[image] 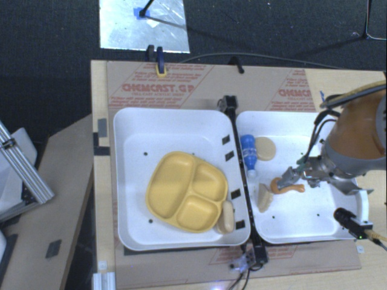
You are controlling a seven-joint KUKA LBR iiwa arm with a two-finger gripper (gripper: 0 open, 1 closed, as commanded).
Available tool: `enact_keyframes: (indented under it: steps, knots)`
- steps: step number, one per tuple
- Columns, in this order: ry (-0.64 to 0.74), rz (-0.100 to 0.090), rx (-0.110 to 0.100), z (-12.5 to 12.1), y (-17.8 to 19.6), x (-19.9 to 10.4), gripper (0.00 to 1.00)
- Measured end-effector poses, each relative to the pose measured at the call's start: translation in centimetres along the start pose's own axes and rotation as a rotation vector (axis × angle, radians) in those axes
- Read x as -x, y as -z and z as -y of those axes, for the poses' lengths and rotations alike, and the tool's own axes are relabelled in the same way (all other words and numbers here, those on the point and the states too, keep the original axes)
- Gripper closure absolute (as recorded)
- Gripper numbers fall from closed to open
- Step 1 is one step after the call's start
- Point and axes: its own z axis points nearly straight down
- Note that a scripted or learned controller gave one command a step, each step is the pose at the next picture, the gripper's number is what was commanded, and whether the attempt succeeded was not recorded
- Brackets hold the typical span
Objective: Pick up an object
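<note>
Orange curved object lies just beside the claw; its opening I cannot tell.

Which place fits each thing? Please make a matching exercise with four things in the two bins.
Things:
1. yellow divided plate
2. blue bottle
3. orange curved piece
4. pale oblong piece

Places:
A. right bin, against the divider between the bins
B. left bin, at the plate's lower right edge
C. right bin, beside the pincer
D. middle of the left bin

Pairs: 1-D, 2-A, 3-C, 4-B
</note>
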Motion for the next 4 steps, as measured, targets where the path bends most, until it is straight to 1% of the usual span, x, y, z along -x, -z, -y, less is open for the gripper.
enact_keyframes:
  steps: [1,2,3,4]
  knots:
    - [0.0,0.0,0.0,0.2,-4.6,0.8,0.0]
    - [0.001,0.001,0.005,0.1,-3.4,0.8,1.0]
    - [0.002,0.003,0.009,-0.3,1.1,1.3,1.0]
    - [0.002,0.004,0.011,-1.0,6.8,2.1,1.0]
